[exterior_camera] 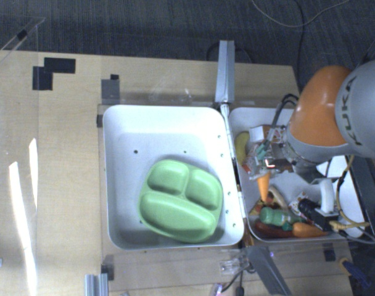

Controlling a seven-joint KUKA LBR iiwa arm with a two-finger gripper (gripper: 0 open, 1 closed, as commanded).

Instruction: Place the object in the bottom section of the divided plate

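The green divided plate (181, 200) lies in the left bin (123, 165). The right bin (249, 119) holds small toy foods: a carrot (263, 185), a green piece (275, 216). The gripper (266, 159) hangs over them; its state cannot be told.

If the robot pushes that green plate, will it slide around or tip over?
The green plate would probably slide, not tip: it looks low and wide, lying on the smooth white floor of the left bin. It looks like stiff moulded plastic, so likely light and unbending. It lies close to the bin's lower wall, so a push that way would soon stop.
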